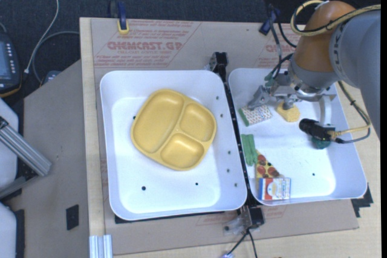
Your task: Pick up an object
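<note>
My gripper [272,95] hangs over the far part of the right bin [344,154], at the end of the grey arm with its orange band. Just below it to the left lies a small green-and-white patterned packet [255,115]. A yellow lump [291,113] sits just below it to the right. Neither is seen between the fingers. Along the bin's left wall lies a green strip [248,149]. Nearer the front corner are a small red and yellow piece [262,161] and a colourful carton [274,186].
The left bin [121,190] holds a yellow divided plate [174,129] at its middle. A black clamp [219,61] sits at the far end of the wall between the bins. Cardboard surrounds both bins.
</note>
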You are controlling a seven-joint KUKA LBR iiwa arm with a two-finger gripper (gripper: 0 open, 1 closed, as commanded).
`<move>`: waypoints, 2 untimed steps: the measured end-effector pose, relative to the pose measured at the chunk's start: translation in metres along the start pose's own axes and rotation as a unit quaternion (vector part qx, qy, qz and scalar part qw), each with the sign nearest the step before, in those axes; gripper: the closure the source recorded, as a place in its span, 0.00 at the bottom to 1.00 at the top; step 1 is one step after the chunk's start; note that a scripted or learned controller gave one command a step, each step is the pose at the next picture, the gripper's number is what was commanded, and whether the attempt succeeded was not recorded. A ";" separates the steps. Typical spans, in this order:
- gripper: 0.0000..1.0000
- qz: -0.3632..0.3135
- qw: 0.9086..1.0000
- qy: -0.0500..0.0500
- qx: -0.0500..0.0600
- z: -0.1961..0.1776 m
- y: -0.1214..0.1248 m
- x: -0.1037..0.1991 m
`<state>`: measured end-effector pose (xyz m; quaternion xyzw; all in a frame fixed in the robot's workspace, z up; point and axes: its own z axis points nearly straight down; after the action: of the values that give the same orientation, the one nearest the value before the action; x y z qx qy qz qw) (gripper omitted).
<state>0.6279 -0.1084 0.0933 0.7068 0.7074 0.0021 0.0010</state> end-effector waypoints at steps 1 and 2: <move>1.00 0.000 1.000 0.000 -0.006 -0.014 0.003 0.001; 1.00 0.000 1.000 -0.002 0.000 -0.059 -0.001 -0.002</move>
<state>0.6271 -0.1108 0.1527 0.7070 0.7073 0.0012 0.0025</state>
